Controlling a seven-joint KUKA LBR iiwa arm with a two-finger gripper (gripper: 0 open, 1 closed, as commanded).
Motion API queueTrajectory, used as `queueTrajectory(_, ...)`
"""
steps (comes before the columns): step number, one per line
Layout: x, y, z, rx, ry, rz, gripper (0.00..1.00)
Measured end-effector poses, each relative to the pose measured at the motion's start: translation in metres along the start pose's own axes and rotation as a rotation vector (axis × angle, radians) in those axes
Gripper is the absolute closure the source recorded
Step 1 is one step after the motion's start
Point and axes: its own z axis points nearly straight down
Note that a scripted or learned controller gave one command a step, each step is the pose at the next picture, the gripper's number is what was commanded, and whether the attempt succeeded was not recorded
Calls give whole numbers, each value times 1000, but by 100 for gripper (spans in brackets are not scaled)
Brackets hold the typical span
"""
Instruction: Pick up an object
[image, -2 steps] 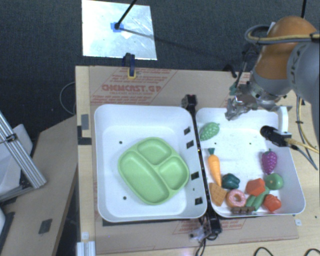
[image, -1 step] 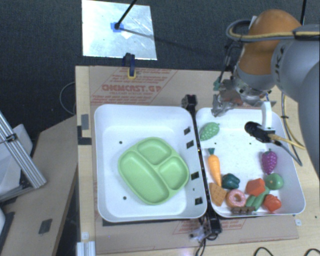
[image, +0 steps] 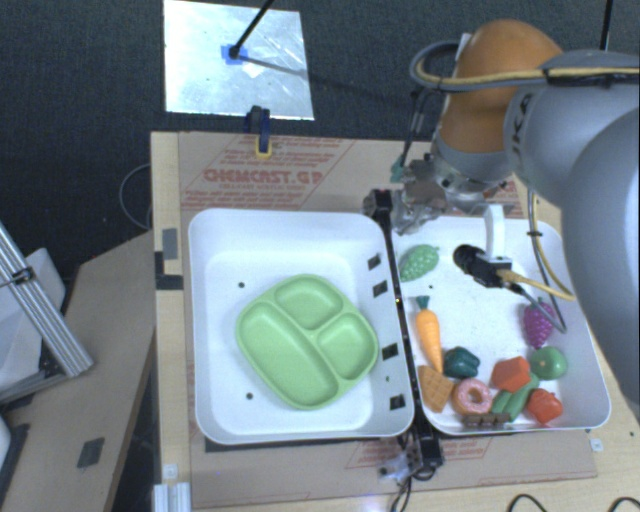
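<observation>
Gripper (image: 408, 218) at far edge of right bin (image: 470, 305), close to divider w/ left bin (image: 225, 250); open or closed: cannot tell from this angle, nothing seen held. Nearest candidate: green leaf toy (image: 419, 262), lying flat just below gripper in view, apart from it, near divider wall. Carrot (image: 428, 336) further toward near edge, lengthwise along divider; grapes (image: 538, 322) toward right side; donut (image: 471, 397) in crowded cluster at near edge, other toy foods touching. Green plate (image: 305, 340) alone in left bin, three compartments. Judgement on leaf toy: prob. hollow plastic, light, stiff-ish, bumpy surface so fair grip; low and flat, so likely to slide or tip if pinched off-centre. Best taken across narrow width at mid-body, approach straight down. Bare floor on side away from divider looks adequate; wall close on other side, so risk of clipping it. Carrot as fallback: smooth, tapered, prob. slippery; take across thick part, not the tip. Cluster items a poor choice, too packed for clean approach. Pick not yet made.
</observation>
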Motion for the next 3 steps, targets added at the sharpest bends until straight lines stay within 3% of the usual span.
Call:
queueTrajectory(1,51,-4,3,0,1,0,100)
queueTrajectory(2,76,-2,2,0,0,1,100)
queueTrajectory(3,79,7,4,0,0,2,100)
